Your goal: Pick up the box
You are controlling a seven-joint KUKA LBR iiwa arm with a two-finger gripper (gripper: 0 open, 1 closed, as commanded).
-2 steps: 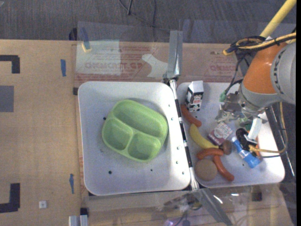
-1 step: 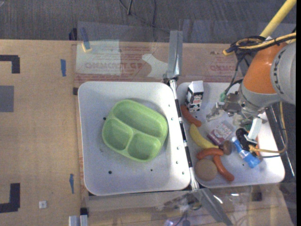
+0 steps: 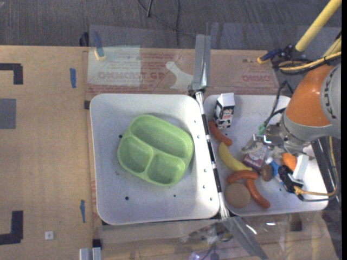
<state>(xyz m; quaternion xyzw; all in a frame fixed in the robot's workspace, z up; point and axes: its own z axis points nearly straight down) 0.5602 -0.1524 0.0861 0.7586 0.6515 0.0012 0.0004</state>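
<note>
The box (image 3: 224,110), a small white carton with dark printing on its face, stood upright at the far-left corner of the right bin (image 3: 274,98), just beside the divider that separates that bin from the left bin (image 3: 105,161). Nothing was touching it.

The arm (image 3: 309,104) reached in over the right side of the right bin, well apart from the box, and the pincer (image 3: 265,145) sat low among the clutter nearer the middle of that bin. Whether it was open or closed could not be told (the wrist and the jumble of small items beneath it hid that end).

Measured from the box, the rest of the load lay nearer the camera: a red sausage-shaped piece (image 3: 219,134) just below the box, then a banana (image 3: 232,159), then a round brown item (image 3: 237,194) and a curved red piece (image 3: 257,191) at the near edge. A green divided plate (image 3: 155,150) lay in the left bin, across the divider from the box.

As a judgement, the task looked barely begun: the box remained unlifted and ungripped, so the approach to it, the grasp and the lift all remained to be done.
</note>
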